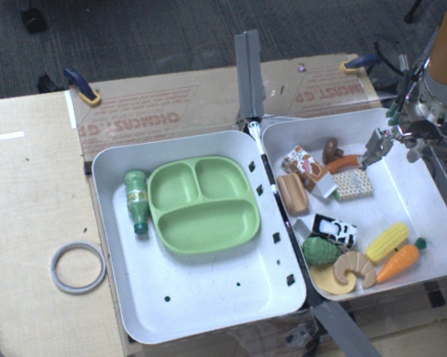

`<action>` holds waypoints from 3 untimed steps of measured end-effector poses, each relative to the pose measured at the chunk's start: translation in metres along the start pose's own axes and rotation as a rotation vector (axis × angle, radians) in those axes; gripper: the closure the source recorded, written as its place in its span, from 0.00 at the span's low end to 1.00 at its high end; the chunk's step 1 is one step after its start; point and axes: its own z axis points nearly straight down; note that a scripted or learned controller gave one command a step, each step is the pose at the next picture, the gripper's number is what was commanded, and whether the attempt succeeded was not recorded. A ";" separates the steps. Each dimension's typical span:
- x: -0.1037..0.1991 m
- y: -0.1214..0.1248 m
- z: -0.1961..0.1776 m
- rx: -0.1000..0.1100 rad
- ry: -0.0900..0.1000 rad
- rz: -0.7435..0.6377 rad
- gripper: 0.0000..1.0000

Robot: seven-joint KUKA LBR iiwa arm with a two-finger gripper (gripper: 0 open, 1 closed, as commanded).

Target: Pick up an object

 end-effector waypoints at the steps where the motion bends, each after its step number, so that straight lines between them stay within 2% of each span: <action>1: 0.055 -0.041 0.091 -0.001 0.001 0.052 0.00; 2: 0.061 0.021 0.048 -0.004 -0.001 -0.114 0.00; 3: 0.089 0.074 0.048 -0.004 -0.002 -0.223 0.00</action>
